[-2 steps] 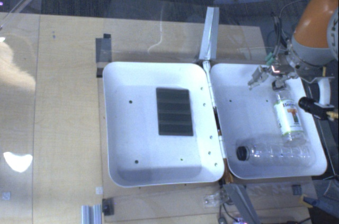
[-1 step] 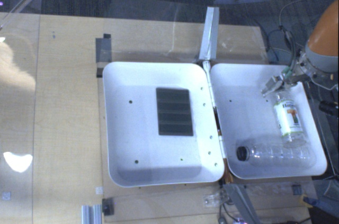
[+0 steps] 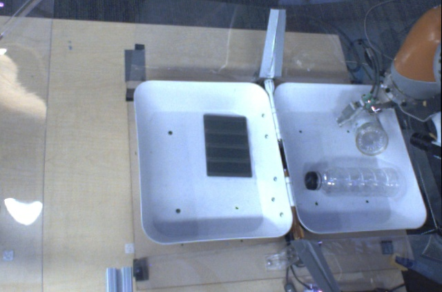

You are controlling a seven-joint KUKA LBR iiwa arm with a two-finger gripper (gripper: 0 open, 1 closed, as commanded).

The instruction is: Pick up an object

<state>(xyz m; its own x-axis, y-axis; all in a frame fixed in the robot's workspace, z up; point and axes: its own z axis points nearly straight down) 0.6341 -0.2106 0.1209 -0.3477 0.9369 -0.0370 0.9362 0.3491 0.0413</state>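
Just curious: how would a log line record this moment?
arm over right bin | bottle lying there | glass beside | dark block left bin

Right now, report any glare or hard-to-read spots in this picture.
Camera view: bright glare patches on the bench at left; the clear bottle and clear glass nearly vanish against the right bin; the dark block reads sharply; the gripper is blurry.

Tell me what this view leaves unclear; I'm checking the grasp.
- Gripper: small and blurred against the right bin; finger state unreadable.
- Glass: transparent, so contact with the gripper is unclear.
- Arm: cut off by the right edge.
- Bottle: clear, outline faint.
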